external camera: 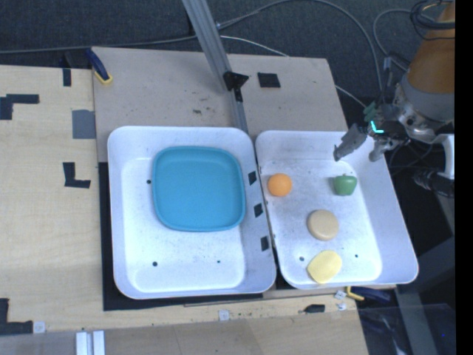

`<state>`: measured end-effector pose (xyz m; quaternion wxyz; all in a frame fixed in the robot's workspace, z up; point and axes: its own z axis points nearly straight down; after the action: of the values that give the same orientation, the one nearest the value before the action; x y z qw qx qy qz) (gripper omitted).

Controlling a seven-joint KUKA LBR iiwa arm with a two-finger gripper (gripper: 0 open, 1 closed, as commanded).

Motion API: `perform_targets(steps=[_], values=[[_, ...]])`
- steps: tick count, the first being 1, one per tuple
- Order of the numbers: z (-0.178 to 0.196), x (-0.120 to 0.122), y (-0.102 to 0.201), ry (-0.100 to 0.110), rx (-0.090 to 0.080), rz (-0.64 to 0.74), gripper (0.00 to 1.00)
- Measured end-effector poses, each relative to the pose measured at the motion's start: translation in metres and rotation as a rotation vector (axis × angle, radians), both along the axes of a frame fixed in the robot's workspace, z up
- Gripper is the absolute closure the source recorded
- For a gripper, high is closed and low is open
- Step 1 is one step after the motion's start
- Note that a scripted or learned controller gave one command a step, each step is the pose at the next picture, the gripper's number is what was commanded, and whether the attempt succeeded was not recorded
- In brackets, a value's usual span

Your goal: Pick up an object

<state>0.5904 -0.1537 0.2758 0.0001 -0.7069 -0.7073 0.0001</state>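
Observation:
The right bin (pixel 384 220) holds an orange ball (pixel 279 185), a small green object (pixel 344 185), a round beige piece (pixel 323 225) and a yellow piece (pixel 324 266). My gripper (pixel 362 146) hangs over the bin's far right corner, above and just behind the green object. Its two fingers stand spread apart with nothing between them.
The left bin (pixel 126 220) carries a square blue plate (pixel 199 188). A grey metal bar (pixel 214 43) slants down to the gap between the bins. Cables lie on the dark floor behind the bench.

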Motion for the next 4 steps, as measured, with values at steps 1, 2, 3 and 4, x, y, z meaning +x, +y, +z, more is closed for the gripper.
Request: perform_targets(steps=[1, 2, 3, 4], values=[[0.0, 0.0, 0.0, 0.0, 0.0, 0.0, 0.0], [-0.062, -0.003, -0.004, 0.005, 0.001, 0.0, 0.0], [-0.105, -0.005, -0.005, 0.004, 0.001, 0.0, 0.0], [-0.166, -0.013, -0.002, 0.006, 0.001, 0.0, 0.0]])
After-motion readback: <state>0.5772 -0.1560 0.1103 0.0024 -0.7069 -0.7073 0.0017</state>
